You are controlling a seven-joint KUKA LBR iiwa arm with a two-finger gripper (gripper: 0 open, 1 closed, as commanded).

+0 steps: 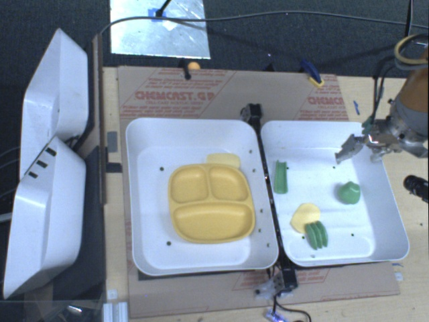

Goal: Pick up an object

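Observation:
My gripper [356, 155] hangs over the far right part of the right bin [395, 247], open, with nothing between its fingers. A green rounded piece [348, 192] lies just below it on the bin floor, apart from the fingertips. A green stick [280, 177] lies near the bin's left wall. A pale yellow piece [305, 215] touches a green ridged piece [316, 235] toward the front.
The left bin [144, 180] holds a yellow divided plate [211, 203] with a pale yellow block [223, 159] at its far edge. A black clamp [252, 111] sits between the bins at the back. White housings [47, 153] stand at the left.

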